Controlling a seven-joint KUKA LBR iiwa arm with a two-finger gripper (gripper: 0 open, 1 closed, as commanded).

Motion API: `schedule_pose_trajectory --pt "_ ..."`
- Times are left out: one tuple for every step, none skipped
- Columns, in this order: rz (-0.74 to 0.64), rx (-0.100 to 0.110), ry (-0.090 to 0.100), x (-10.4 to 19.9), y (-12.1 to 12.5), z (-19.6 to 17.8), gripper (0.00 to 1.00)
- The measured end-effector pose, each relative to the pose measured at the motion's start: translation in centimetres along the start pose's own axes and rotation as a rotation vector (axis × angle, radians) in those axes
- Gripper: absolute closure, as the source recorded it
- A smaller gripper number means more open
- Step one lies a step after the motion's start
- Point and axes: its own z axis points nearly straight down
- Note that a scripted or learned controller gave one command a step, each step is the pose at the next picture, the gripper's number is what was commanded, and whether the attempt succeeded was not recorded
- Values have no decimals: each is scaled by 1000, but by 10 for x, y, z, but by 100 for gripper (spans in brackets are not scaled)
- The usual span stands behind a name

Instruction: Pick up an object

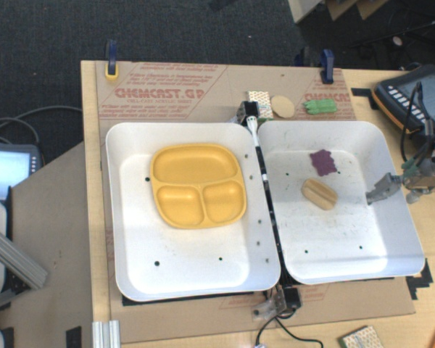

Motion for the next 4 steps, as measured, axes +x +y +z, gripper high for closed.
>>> schedule_pose_trajectory --pt "0 4 3 19 -18 139 0" --pt "-10 -6 1 104 48 133 0" --pt "2 -6 -4 49 84 101 0" --pt "-4 -8 -2 100 149 133 0"
